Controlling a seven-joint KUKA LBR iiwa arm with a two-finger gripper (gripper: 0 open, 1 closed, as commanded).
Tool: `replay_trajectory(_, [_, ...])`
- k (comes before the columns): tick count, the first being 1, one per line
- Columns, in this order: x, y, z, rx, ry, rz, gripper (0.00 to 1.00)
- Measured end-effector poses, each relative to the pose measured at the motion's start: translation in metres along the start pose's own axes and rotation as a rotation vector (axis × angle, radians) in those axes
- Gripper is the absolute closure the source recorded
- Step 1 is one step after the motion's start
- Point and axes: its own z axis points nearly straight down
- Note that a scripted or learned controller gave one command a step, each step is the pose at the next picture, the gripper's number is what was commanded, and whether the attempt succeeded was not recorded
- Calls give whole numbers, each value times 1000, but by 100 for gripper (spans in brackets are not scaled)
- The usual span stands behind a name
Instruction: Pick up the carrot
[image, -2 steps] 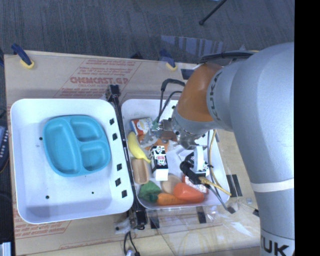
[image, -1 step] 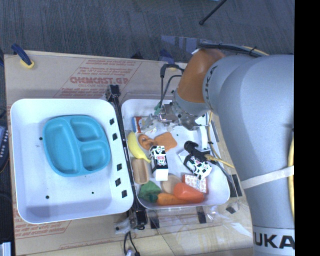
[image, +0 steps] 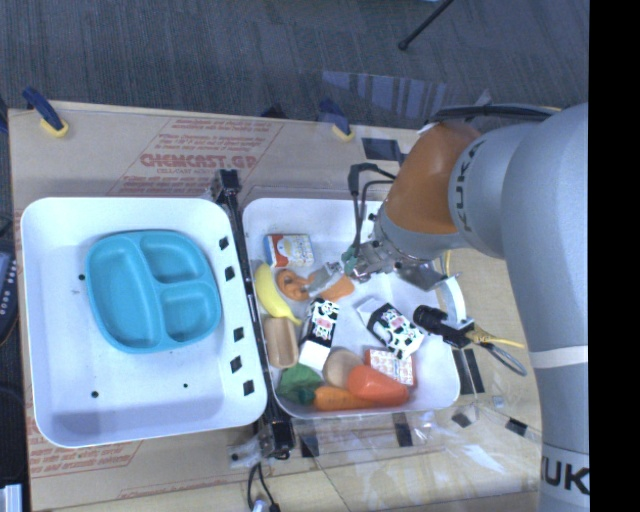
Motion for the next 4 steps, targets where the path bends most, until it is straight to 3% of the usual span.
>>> replay_trajectory(1, [0,1,-10,0,-1,-6,100])
replay_trajectory(2, [56,3,-51,-2,0,121,100])
replay_trajectory(3, [27,-53,-12,-27,-14,-469,100])
replay_trajectory(4, [24,-55,-11,-23,-18,-465,0])
